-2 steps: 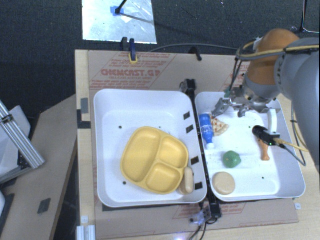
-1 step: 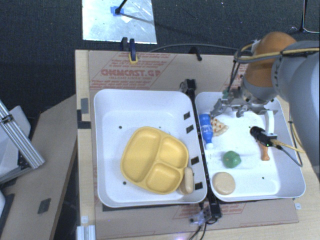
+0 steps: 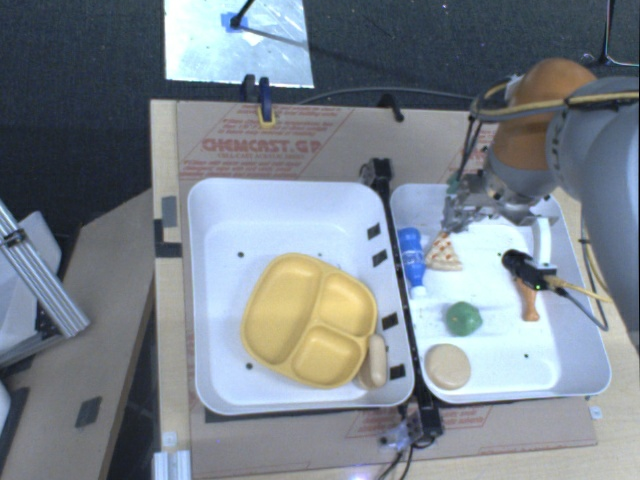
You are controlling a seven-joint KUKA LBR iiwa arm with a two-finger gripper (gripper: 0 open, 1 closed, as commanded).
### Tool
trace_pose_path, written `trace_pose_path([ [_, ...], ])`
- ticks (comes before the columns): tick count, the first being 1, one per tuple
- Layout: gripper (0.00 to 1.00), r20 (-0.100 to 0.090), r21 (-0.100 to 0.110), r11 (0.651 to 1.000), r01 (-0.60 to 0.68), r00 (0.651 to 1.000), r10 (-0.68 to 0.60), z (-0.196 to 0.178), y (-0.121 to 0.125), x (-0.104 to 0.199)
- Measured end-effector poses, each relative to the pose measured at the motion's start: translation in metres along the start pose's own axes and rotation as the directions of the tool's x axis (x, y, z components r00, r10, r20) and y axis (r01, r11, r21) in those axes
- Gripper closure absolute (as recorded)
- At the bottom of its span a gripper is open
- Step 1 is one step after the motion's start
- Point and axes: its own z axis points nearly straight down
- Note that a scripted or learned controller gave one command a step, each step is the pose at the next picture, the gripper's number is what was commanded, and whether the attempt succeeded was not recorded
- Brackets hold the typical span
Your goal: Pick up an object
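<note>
In left bin (image 3: 225, 268), yellow tray (image 3: 308, 318)

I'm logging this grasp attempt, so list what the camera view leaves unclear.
- Gripper: its fingers are small and dark above the pizza slice; open or shut cannot be told.
- Whether they touch the slice: too small to judge.
- Arm: cut off by the right edge.
- Blue bottle: lies against the right bin's left wall; label unreadable.
</note>
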Motion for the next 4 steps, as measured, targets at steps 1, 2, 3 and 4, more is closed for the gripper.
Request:
trace_pose_path([
  [1,1.0,0.001,0.004,1.0,0.002,1.0,-0.002,-0.044,0.004,-0.002],
  [2,1.0,0.002,0.001,1.0,0.002,1.0,-0.002,-0.108,0.01,-0.007],
  [3,1.0,0.001,0.003,1.0,0.003,1.0,-0.003,-0.151,0.012,-0.007],
  [4,1.0,-0.001,0.011,1.0,0.005,1.0,-0.005,-0.147,-0.021,0.034],
])
